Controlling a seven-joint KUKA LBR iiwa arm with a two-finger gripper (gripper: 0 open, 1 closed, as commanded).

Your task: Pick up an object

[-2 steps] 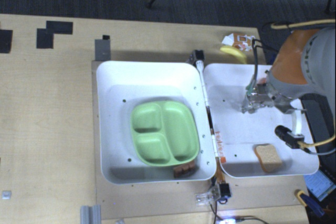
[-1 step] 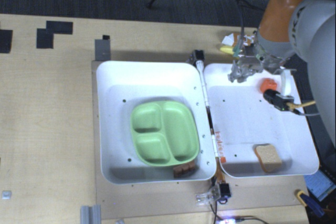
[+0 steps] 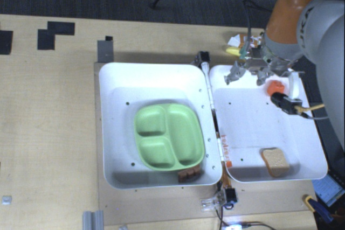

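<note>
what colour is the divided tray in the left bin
Light green; the divided tray shows clearly in the camera view.

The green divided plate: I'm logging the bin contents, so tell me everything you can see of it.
The green divided plate is pale green, looks like smooth plastic, has rounded corners and holds three compartments, one long and two smaller. It lies flat, slightly turned, on the floor of the left bin, towards its near side. A small brown object sits against its near edge, partly tucked under it.
</note>
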